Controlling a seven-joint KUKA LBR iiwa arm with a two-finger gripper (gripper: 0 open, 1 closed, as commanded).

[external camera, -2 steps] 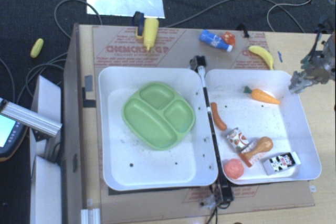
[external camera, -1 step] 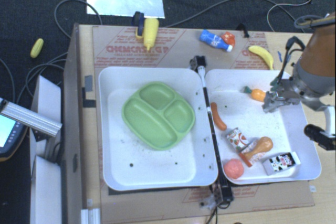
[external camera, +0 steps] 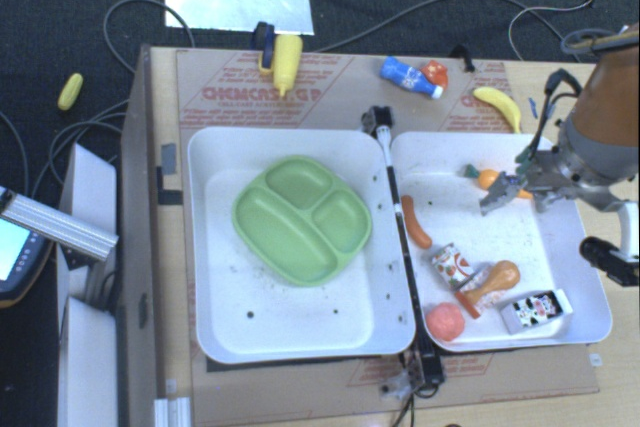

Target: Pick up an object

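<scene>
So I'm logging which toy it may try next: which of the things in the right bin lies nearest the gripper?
The small orange carrot, at the bin's far side beside the gripper. The hot dog and the rest lie farther off, toward the near edge.

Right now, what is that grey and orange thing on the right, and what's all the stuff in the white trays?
That is a robot arm. A camera above the bench looks down on it at a slant. At the arm's end is its tool, two fingers for grabbing things. It hangs over the right bin, near a small orange toy carrot, and I see nothing held between its fingers.

The left bin holds a green plate with sections. In the right bin lie toy foods: a sausage, a pink ball, a drumstick, a small can and a black and white carton.

Behind the bins, on cardboard, lie a banana, a yellow bottle and a blue bottle.
</scene>
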